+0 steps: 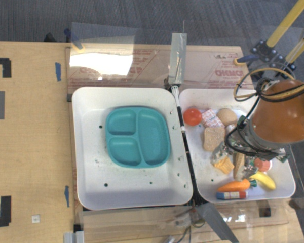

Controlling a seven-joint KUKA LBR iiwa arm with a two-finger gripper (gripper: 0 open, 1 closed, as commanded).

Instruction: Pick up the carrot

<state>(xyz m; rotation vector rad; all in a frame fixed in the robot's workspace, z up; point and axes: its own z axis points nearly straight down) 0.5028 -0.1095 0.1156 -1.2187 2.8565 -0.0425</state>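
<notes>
The carrot [233,186], orange with a green tip at its right end, lies near the front edge of the right bin [202,178]. My gripper [239,162] hangs low over the middle of that bin, just above and behind the carrot. The arm's orange band and dark wrist ring hide most of the gripper. One tan finger [238,165] points down toward the bin floor, a short way from the carrot.
The right bin also holds a red tomato [192,116], an egg-like ball [226,116], a bread slice [213,137], a cheese wedge [223,164], a banana [263,180] and a marker [231,195]. A teal divided plate [138,136] lies in the left bin [91,151].
</notes>
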